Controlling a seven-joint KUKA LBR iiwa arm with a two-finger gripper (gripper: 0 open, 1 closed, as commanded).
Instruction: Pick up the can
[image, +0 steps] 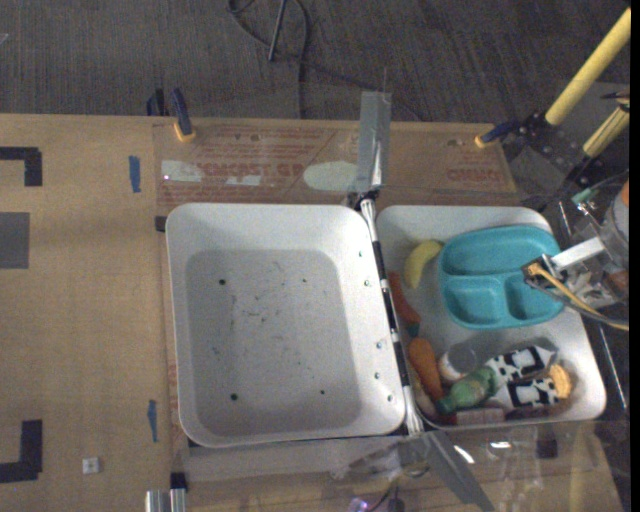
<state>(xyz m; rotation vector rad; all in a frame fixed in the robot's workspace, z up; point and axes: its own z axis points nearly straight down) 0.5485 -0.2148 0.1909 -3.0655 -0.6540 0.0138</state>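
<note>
Bins sit side by side on a tan bench (80, 300). The left bin (190, 240) has a pale floor dotted with small dark specks. The right bin (590, 395) is crowded with things.

A teal divided tray (490, 280) fills the far half of the right bin, tilted slightly. A yellow banana (420, 262) lies just beside its left edge. An orange carrot (425, 365) lies along the left wall of the bin, pointing near to far.

The can (462, 357) is a dull grey cylinder in the near half of the right bin. It sits just near of the tray, between the carrot on its left and a black-and-white plush toy (525, 370) on its right. A green toy (468, 390) touches or nearly touches its near side.

The gripper (560, 268) comes in from the right and hangs over the right edge of the tray, with yellow cables trailing behind it. It is well apart from the can and holds nothing that can be seen. Whether it is spread or pressed together cannot be told from this angle.

A strip of grey tape (372, 140) runs away from the gap between the bins, across a cardboard sheet (260, 160).
</note>
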